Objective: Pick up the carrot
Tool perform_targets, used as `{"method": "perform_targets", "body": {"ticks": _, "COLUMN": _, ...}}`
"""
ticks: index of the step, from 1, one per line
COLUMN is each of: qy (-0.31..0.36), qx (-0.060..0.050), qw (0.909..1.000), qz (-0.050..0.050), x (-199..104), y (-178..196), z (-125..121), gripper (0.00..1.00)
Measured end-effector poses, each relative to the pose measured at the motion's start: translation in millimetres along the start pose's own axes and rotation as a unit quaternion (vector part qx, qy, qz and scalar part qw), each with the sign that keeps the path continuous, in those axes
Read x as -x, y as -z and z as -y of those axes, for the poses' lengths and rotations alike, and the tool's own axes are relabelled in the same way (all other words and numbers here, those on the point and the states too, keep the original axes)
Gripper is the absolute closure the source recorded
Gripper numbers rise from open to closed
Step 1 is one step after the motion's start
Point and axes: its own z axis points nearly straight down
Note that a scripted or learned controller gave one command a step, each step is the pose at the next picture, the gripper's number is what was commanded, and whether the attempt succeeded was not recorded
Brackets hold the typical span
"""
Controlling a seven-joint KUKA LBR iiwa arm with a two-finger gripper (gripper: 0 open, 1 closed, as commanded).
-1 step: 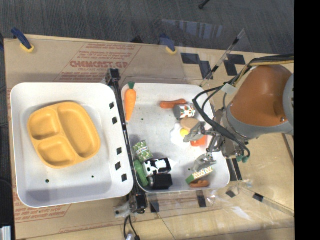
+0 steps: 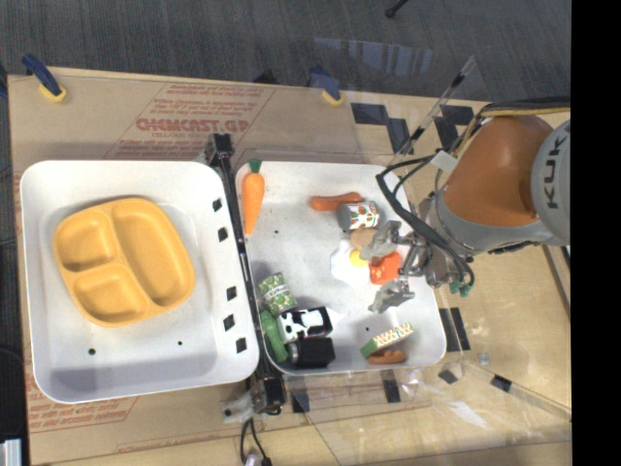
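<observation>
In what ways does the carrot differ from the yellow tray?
The carrot is orange with a green top; the yellow tray is one plain yellow colour. The carrot is long, thin and much smaller; the tray is broad, flat and split into three compartments. The carrot lies along the left wall of the right bin; the tray sits in the middle of the left bin. The gripper touches neither.

Colours in the two white bins

Orange carrot (image 2: 252, 198) with a green top at upper centre; yellow divided tray (image 2: 122, 259) at left; black-and-white cow-patterned toy (image 2: 307, 324) at lower centre; grey arm (image 2: 505, 187) banded orange at right.
</observation>
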Motion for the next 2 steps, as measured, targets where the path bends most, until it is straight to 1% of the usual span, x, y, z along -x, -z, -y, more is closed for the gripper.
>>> {"method": "perform_targets", "body": {"ticks": 1, "qy": 0.168, "qx": 0.0, "qw": 0.9857, "qz": 0.002, "x": 53, "y": 11, "z": -6, "gripper": 0.0}}
{"method": "perform_targets", "body": {"ticks": 2, "qy": 0.298, "qx": 0.001, "qw": 0.9546, "qz": 0.0, "x": 64, "y": -16, "z": -8, "gripper": 0.0}}
